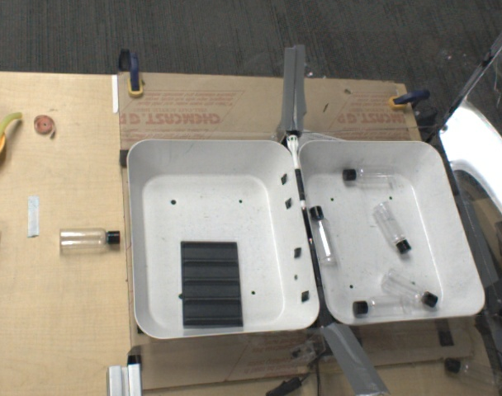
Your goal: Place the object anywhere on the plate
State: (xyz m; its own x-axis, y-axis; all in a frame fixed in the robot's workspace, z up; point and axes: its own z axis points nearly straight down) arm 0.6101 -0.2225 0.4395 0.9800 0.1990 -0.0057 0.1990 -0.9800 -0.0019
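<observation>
Camera view: clear vials (391,228) could roll off the ribbed black plate (210,285); the tool's state cannot be told.

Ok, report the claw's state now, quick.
Claw: cannot be told.
Clear vials lie loose in the right bin; the ribbed black plate sits in the left bin.

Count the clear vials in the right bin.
5: top vial, left-wall vial, middle vial, bottom vial, bottom-right vial. Clear plastic on white, so another could be missed.
</observation>
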